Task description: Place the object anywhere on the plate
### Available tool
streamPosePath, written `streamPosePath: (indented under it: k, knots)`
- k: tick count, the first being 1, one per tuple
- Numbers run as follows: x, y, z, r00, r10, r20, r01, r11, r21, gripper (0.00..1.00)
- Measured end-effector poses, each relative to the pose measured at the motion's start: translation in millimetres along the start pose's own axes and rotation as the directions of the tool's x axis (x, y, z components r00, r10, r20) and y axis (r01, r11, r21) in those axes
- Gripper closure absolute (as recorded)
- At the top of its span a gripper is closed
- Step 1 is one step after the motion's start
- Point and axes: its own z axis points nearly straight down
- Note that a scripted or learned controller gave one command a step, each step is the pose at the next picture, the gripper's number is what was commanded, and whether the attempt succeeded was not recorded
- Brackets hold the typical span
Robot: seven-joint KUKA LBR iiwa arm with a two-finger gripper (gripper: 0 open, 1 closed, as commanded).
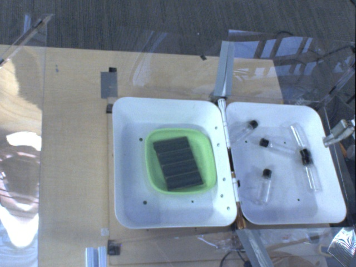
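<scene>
A dark grey ribbed rectangular block [178, 163] lies flat in the middle of the green square plate [151, 161], tilted a little off the plate's sides. The plate sits in the left white bin [128, 204]. At the right edge of the view, a pale grey tip of my gripper [339, 132] pokes in over the right bin's rim, far from the block and the plate. Nothing is seen in it.
The right white bin [328, 204] holds several clear vials with black caps, among them one near its middle [265, 185] and one toward its right side [303, 149]. A grey metal bar [224, 71] runs back from the seam between the bins.
</scene>
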Motion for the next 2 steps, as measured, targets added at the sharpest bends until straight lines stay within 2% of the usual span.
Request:
streamPosePath:
  k: [1, 2]
  knots:
    - [0.4, 0.3, 20.4, 0.999, -0.037, 0.000, 0.037, 0.999, 0.000, 0.00]
    - [0.5, 0.4, 18.9, 0.998, -0.068, 0.000, 0.068, 0.998, 0.001, 0.00]
